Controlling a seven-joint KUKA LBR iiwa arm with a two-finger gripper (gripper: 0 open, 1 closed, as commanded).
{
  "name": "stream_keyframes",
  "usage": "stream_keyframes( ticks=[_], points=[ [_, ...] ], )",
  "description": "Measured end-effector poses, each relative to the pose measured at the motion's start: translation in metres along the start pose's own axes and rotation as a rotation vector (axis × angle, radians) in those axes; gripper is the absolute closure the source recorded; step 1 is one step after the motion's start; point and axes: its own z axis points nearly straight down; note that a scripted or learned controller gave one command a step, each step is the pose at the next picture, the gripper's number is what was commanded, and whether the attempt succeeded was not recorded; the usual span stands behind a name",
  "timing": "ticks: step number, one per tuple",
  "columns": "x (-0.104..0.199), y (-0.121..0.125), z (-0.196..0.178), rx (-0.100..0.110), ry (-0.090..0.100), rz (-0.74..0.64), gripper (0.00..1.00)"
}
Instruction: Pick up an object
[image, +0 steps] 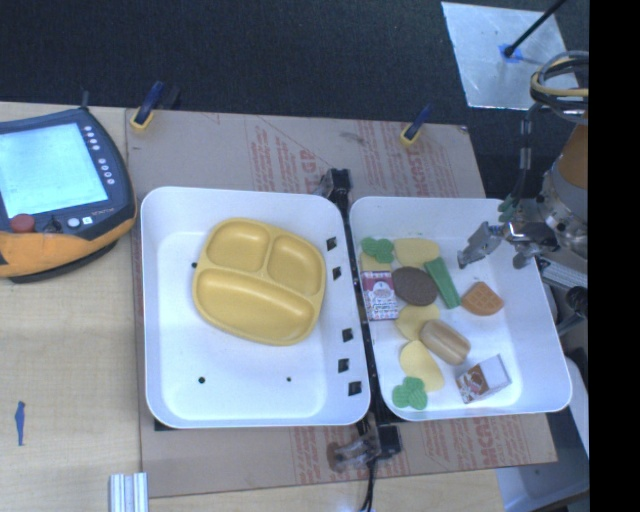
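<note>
The gripper (500, 243) hung over the upper right part of the right bin (530, 400), reaching in from the right edge, where the arm was cut off. Two dark fingers showed, one (478, 246) pointing left and down, the other (524, 256) nearer the wrist; they stood apart with nothing between them, so the claw was wide and empty. Whether the tips touched the bin floor could not be told.

Just below the gripper lay an orange waffle-shaped piece (482, 298). To its left lay a green bar (441, 282), tilted, touching a dark brown disc (414, 286). A yellow piece (416, 250) above the disc was partly covered by it. A small red-and-white carton (380, 296) stood at the bin's left wall, and a green clover shape (377, 249) above it. Lower down lay a tan bread roll (444, 341), overlapping pale yellow pieces whose shapes were hard to make out, a second green clover shape (408, 395), and a small brown-and-white packet (483, 379).

The left bin (170, 390) held a yellow divided tray (260, 281). A control pendant (60, 190) lay at the far left.
</note>
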Motion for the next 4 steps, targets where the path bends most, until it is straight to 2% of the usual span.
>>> stream_keyframes(
  ticks=[1,2,3,4],
  points=[
    [-0.046,-0.092,0.062,0.008,0.003,0.004,0.00],
    [-0.015,-0.022,0.146,-0.003,-0.001,-0.005,0.00],
    [0.001,-0.090,0.144,0.006,0.004,0.001,0.00],
    [-0.001,-0.087,0.133,0.000,0.000,0.001,1.00]
  ],
)
